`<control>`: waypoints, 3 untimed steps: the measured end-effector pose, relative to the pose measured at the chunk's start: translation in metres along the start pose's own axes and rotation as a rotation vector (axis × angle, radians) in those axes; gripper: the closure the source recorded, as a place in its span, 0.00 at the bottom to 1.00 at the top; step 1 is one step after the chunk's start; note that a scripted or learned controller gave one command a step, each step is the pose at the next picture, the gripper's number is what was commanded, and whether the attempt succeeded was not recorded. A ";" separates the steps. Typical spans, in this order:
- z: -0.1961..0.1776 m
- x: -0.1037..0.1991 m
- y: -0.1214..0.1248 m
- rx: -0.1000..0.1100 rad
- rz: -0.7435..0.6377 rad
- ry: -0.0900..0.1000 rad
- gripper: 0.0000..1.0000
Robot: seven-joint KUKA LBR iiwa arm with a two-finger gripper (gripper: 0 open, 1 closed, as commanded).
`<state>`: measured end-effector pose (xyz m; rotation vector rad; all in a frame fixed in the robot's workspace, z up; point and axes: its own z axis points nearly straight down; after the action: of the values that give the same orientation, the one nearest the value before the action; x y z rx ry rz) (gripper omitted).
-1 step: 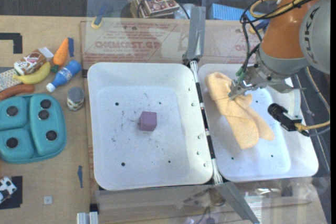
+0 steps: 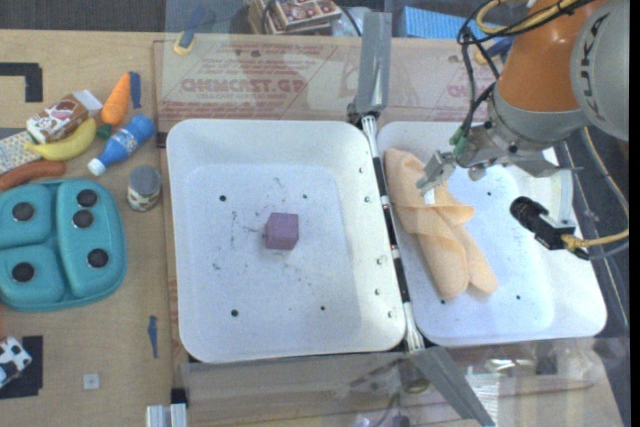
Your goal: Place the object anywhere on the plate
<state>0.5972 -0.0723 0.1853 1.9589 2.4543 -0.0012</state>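
Matt purple block (image 2: 281, 231) in smooth white plastic bin (image 2: 200, 165).

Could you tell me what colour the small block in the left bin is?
The block is dull purple, seen in the camera view.

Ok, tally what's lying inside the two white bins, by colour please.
Purple: 1, a small block in the left bin
Tan: 1, a folded cloth-like piece in the right bin
Total: 2

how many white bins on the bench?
2. Left bin holds a small purple block; right bin holds a tan cloth-like thing, with the gripper over it.
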 end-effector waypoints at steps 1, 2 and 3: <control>-0.011 0.000 0.001 -0.004 -0.002 -0.003 1.00; -0.001 0.038 0.075 -0.005 -0.243 -0.002 1.00; -0.001 0.038 0.075 -0.005 -0.243 -0.002 0.00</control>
<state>0.6615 -0.0187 0.1860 1.6445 2.6703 0.0026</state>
